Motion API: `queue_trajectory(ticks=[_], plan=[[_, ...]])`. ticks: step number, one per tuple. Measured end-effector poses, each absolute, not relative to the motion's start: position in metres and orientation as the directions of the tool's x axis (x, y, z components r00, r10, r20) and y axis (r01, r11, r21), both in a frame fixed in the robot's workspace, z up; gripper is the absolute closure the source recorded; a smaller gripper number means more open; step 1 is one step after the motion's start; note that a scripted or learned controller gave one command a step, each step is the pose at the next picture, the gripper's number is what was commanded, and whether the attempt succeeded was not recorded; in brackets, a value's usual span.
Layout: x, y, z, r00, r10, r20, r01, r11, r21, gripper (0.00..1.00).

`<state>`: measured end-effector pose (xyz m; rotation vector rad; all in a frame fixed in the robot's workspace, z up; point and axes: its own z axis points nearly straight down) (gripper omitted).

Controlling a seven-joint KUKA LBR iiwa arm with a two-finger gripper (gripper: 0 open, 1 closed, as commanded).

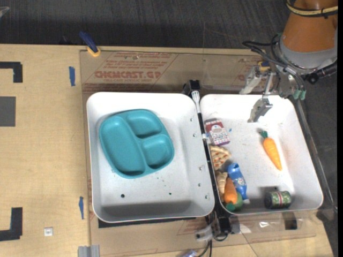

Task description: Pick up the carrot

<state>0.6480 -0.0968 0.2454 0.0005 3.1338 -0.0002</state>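
The carrot, orange with a small green top, lies flat in the right bin, toward its right side, with the tip pointing to the front. My gripper hangs over the bin's back part, up and to the left of the carrot and apart from it. Its fingers stand open with nothing between them.
Along the right bin's left wall lie a red-and-white packet, a waffle-like piece, a blue bottle and an orange toy. A green can lies at the front right. The left bin holds a teal divided plate.
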Motion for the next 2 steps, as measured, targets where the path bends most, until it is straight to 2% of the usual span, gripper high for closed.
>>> queue_trajectory(ticks=[1, 2], plan=[[0.615, -0.137, 0.103, -0.996, -0.092, 0.005, -0.092, 0.996, 0.003, 0.00], [0.561, -0.194, 0.090, -0.920, -0.392, -0.007, -0.392, 0.920, -0.004, 0.00]])
